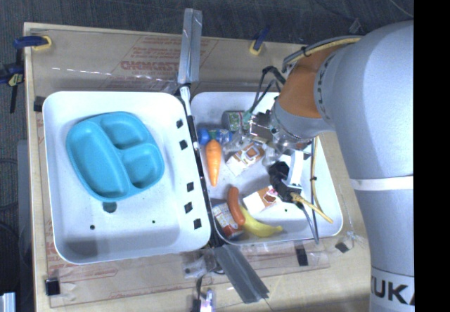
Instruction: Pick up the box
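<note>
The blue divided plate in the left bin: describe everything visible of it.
The blue divided plate looks like smooth moulded plastic, light blue, with rounded corners and three compartments: one long one along its left side and two smaller ones on the right. It lies flat, right side up, turned at a slant, in the upper left part of the left bin. It rests on the bin floor.

Left bin [56,233]: tray [114,154].
Right bin [218,101]: carrot [212,161] left, box [247,155] beside it, banana [261,227] and sausage [235,206] in front.
</note>
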`<state>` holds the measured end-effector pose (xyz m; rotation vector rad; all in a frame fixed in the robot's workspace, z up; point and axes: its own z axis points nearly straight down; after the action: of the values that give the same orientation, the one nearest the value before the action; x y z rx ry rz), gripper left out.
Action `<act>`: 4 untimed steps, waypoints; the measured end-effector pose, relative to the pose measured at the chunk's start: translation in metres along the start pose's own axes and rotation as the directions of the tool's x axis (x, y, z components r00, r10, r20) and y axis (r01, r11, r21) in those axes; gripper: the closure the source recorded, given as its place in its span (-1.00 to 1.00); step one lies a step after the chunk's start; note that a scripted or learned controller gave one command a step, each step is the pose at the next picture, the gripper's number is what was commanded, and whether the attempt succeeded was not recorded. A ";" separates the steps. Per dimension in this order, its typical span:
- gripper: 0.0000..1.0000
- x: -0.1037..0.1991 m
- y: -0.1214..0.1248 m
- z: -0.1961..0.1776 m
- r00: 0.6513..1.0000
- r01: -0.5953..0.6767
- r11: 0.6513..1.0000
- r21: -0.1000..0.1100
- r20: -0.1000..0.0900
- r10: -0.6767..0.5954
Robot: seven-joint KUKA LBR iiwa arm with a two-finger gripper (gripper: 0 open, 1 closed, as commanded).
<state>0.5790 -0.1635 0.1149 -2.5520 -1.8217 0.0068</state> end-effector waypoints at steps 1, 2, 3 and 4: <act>-1.00 0.002 0.044 -0.030 0.998 -0.068 0.998 -0.004 -0.001 0.068; -1.00 -0.025 0.006 0.023 0.984 -0.181 0.983 -0.002 -0.001 0.181; 1.00 -0.024 0.006 0.013 0.984 -0.176 0.984 0.001 -0.002 0.176; 1.00 0.021 -0.063 -0.119 0.996 -0.088 0.996 -0.003 -0.001 0.088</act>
<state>0.5270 -0.1229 0.2344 -2.6320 -1.7090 0.0037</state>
